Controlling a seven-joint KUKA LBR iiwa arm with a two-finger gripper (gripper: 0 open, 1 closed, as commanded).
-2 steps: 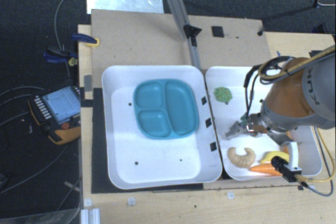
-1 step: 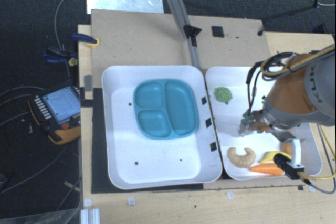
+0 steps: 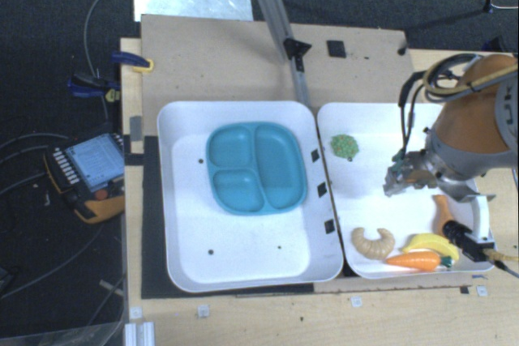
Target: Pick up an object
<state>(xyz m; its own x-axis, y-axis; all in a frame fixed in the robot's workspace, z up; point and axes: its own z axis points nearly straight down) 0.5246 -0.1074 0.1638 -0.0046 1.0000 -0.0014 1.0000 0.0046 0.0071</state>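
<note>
Over right bin (image 3: 365, 174) | tool (image 3: 403, 177) grip state unclear | carrot (image 3: 415, 260), banana (image 3: 431, 243) unlabelled | no writing legible

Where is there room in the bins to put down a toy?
Bare floor lies in the left bin below the blue plate, and in the right bin between the broccoli and croissant. Its lower right corner, with banana and carrot, is crowded.

The grey arm with its orange band (image 3: 478, 121) runs off the right edge. Its pincer (image 3: 397, 181) is too blurred to read. The arm hides part of an orange item (image 3: 443, 212).
</note>
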